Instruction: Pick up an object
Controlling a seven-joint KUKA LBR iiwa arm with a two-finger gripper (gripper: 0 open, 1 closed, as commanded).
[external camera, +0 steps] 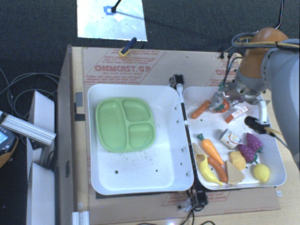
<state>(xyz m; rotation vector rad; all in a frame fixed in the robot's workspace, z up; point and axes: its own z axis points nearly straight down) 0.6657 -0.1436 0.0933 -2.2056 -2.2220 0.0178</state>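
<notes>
Low in the right white bin [280,170] lie a yellow plastic lemon [261,172], a yellow banana [209,169], a long orange carrot [212,150] and purple grapes [250,149]. Left of them, a green tray with three parts [124,124] sits in the left white bin [140,177]. Higher up on the right, my gripper [219,103] hangs low beside a small orange carrot [200,109]. I cannot tell how my jaws stand.

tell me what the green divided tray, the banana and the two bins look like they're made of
Green divided tray: probably moulded plastic, matte, one even pale green with soft rounded compartment edges.
Banana: looks like toy plastic, smooth, uniform yellow with a slight sheen.
Left bin and right bin: likely thin formed plastic, white and slightly glossy, with rounded corners and raised rims; the look alone can't confirm it.
</notes>
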